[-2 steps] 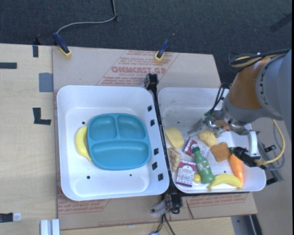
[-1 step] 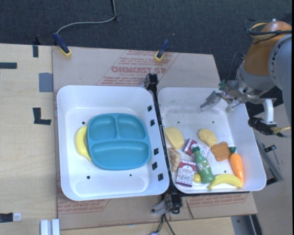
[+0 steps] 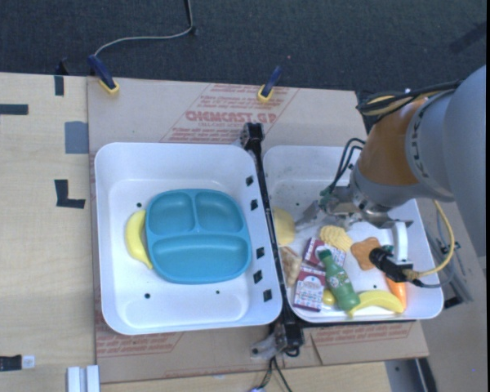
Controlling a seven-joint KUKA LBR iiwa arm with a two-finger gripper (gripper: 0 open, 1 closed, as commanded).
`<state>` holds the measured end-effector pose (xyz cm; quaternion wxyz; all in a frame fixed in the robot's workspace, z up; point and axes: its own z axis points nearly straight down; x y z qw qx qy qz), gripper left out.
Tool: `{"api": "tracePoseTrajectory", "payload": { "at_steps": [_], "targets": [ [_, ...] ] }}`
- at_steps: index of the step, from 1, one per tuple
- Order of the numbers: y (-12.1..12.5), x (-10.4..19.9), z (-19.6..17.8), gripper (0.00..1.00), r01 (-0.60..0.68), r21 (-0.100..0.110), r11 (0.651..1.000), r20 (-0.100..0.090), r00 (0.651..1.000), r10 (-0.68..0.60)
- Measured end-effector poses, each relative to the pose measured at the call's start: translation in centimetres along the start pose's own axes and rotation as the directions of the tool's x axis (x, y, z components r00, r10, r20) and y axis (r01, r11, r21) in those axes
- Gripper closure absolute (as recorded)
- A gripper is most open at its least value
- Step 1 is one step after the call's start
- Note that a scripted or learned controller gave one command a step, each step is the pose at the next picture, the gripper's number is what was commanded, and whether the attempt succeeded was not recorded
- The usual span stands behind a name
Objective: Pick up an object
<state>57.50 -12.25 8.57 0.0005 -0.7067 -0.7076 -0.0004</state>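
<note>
Two white bins sat side by side on the worktop [image 3: 33, 219]. At the lower right, the right bin [image 3: 429, 305] held one green bottle [image 3: 340, 279], one banana [image 3: 377, 302] and two red packets [image 3: 310, 288]. Just above them hung the tool [image 3: 343, 207]; whether it was open or closed was unclear. The left bin [image 3: 114, 170] held one blue tray [image 3: 198, 235].

Red print reading "CHEMCAST GP" runs across the flat brown cardboard sheet [image 3: 220, 117] behind the bins. The small red-and-white packets [image 3: 310, 288] carry print too small to read.
</note>
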Motion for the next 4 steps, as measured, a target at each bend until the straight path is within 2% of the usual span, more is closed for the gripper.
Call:
{"api": "tracePoseTrajectory", "payload": {
  "at_steps": [1,2,3,4],
  "targets": [
    [-8.6,-7.0,-0.1,0.00,-0.005,-0.003,1.000,0.005,1.000,0.005],
    [-2.4,-1.6,-0.1,0.00,0.001,-0.007,1.000,0.002,1.000,-0.001],
    [-2.4,-1.7,-1.0,1.00,0.000,-0.006,1.000,0.004,1.000,0.000],
    [-2.2,6.7,-9.8,1.00,0.001,0.000,1.000,0.001,1.000,-0.001]
  ]
}}
